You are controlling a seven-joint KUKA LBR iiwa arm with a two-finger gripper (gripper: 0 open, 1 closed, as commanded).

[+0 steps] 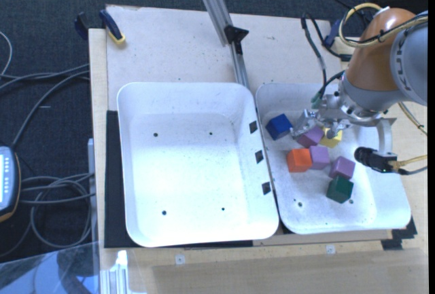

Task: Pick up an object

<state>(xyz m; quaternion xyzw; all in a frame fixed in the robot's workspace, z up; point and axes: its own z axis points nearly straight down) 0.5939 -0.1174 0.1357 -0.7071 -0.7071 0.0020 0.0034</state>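
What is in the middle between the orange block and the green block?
In the camera view, purple blocks lie between the orange block and the green block.

So the bench (170,48) is a pale, scuffed board on dark carpet. Two white bins sit on it side by side: the left bin (136,218) is the bigger one, and the right bin (380,218) is pushed up against it. There's a blue and yellow clamp (112,26) on the back left corner, and a metal pole (217,7) comes up from behind the bins.
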